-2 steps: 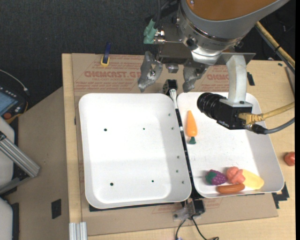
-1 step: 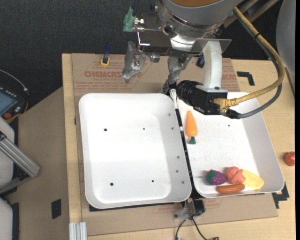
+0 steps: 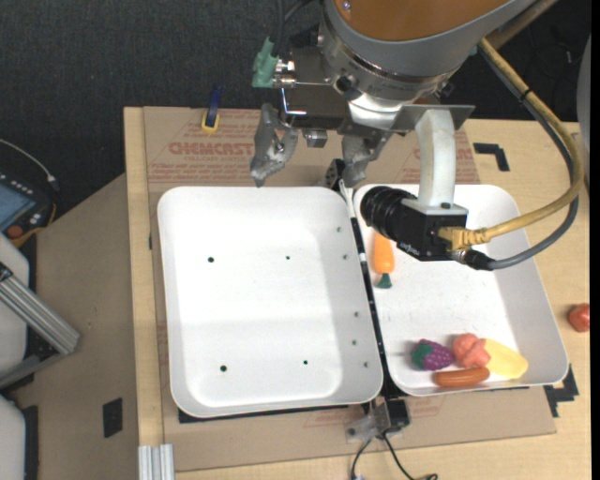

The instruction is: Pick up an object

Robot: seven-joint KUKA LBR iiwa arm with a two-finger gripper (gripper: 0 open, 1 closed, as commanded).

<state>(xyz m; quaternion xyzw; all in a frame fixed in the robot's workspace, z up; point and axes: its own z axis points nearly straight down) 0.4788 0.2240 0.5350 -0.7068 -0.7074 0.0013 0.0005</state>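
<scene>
Two white bins sit side by side on the bench: the left bin [image 3: 253, 300] and the right bin [image 3: 487, 309], touching along their shared edge. Beneath them lies one sheet of brown cardboard [image 3: 169, 141] with red lettering along its far side.

One arm [image 3: 412, 28] comes in at the far edge, its broad orange band up top, wrist pointing down over the far end of the bins. One black camera unit [image 3: 408, 223] juts out from it, hanging above the far left part of the right bin, with one tan cable [image 3: 534, 211] curving off to the right.

The gripper [image 3: 309, 159] hangs over the cardboard just beyond the far rim of the left bin, and its two fingers stand clearly apart, nothing between them.

Now the toys, five in the right bin. One orange carrot [image 3: 382, 255] lies near the divider, partly tucked under the camera unit. Four more cluster at the near edge: one yellow piece [image 3: 506, 361], one pink piece [image 3: 471, 349], one red sausage [image 3: 459, 377] and one purple grape bunch [image 3: 431, 354], all touching or nearly so.
</scene>
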